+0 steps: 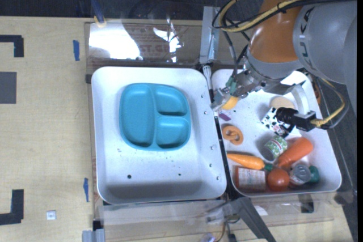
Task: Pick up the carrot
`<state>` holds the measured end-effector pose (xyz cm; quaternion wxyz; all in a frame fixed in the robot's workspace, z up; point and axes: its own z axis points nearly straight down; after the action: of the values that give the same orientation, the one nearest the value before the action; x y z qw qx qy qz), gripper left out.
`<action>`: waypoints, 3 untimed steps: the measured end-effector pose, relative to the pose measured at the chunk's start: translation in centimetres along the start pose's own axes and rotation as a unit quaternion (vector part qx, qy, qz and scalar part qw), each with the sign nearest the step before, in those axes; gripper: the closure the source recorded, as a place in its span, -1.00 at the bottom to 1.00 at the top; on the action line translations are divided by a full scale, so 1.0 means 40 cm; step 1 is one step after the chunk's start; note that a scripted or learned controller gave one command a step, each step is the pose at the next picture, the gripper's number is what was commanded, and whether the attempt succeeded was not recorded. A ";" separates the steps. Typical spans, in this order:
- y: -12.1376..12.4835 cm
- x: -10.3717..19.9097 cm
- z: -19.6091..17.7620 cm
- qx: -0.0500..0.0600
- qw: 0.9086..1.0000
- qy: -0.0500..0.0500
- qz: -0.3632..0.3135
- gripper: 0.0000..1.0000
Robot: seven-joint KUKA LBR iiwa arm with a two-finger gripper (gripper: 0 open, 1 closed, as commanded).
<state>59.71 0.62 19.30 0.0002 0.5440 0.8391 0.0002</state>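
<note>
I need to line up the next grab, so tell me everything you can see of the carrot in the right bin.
The carrot is a smooth, glossy orange piece, plastic-looking like toy food, fat and tapering. It lies on its side on the floor of the right bin, slanting from upper right down to lower left, where a green leafy end meets the red tomato. A small green-labelled can sits against its upper-left side. A slimmer orange piece lies apart, further left. The claw is up near the bin's top-left corner, well away.
</note>
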 end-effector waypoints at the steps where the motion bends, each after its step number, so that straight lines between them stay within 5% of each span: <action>1: -0.157 -0.089 0.023 0.003 0.964 0.001 0.267 1.00; 2: -0.156 -0.088 0.023 0.002 0.964 0.001 0.267 -1.00; 3: -0.094 -0.102 0.023 0.000 0.950 -0.001 0.313 -1.00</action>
<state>57.93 -4.64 18.39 0.0007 0.7791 0.6269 -0.0002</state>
